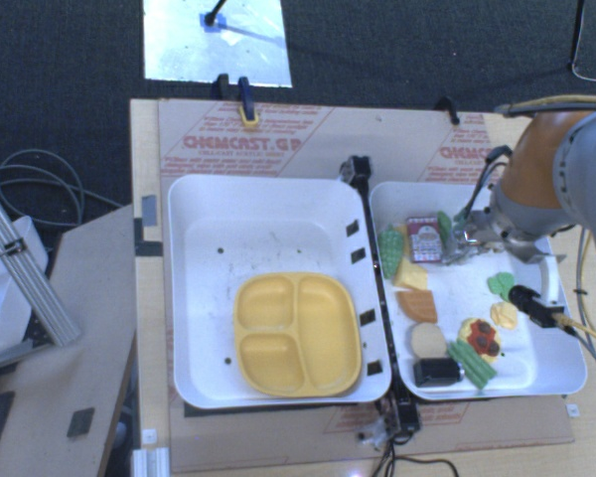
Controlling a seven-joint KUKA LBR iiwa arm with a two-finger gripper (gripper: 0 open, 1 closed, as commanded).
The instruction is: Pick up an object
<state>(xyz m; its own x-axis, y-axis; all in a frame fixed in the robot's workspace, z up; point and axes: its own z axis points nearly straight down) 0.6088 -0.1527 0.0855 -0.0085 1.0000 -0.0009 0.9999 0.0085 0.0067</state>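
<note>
Here we look down at a slant on a bench (278, 127) bearing 2 shallow white bins side by side. In the left bin (194, 217) we see 1 yellow divided tray (298, 331) with 3 compartments, lying toward the near right part of the floor. In the right bin (566, 366) we see a scatter of small toy foods: a green leafy piece (391, 250) against the left wall, a red packet (423, 239) just beside it, a pale yellow wedge (411, 275) below the packet, an orange slice (418, 306) under the wedge, a tan round piece (428, 340), a black block (438, 371) near the front wall, a long green piece (473, 363) tilted beside the block, a red and yellow item (481, 336) touching that green piece, a small yellow piece (504, 315), and a small green piece (501, 285) above it. The grey arm with its orange band (536, 162) reaches in from the right, and its gripper (457, 235) sits low over the far part of the right bin, just beside the red packet and a small green item (444, 229) at the packet's right edge. We cannot tell how the tool stands, nor whether it has hold of anything.
</note>
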